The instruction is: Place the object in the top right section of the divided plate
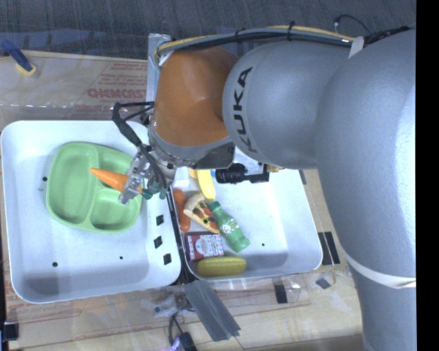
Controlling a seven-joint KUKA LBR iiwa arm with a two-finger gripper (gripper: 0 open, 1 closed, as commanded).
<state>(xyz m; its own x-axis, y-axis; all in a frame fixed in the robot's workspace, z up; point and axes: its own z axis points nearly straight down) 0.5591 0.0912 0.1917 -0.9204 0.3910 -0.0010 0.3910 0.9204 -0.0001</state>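
Camera view from above gives me the gripper hanging over the right edge of the green divided plate, its metal fingers pointing down toward the plate's rim. From this angle I cannot tell how far apart the fingers stand, nor whether anything sits between them. The carrot lies just left of the fingertips, tilted, its thick end toward the gripper and its tip toward the plate's centre ridge; it rests across the plate's upper right part, and I cannot say for certain whether the fingers touch it. The plate sits in the left bin, toward that bin's upper half. Above the gripper the orange band and the grey arm cover much of the right bin. In the part of the right bin I can see, a heap of small things lies near the wall between the two bins: a green bottle, a slice of toy pizza, a yellow piece half under the wrist, a dark red packet and, nearest the front wall, a yellow-green pickle-like item. A second small orange piece lies beside the dividing wall.
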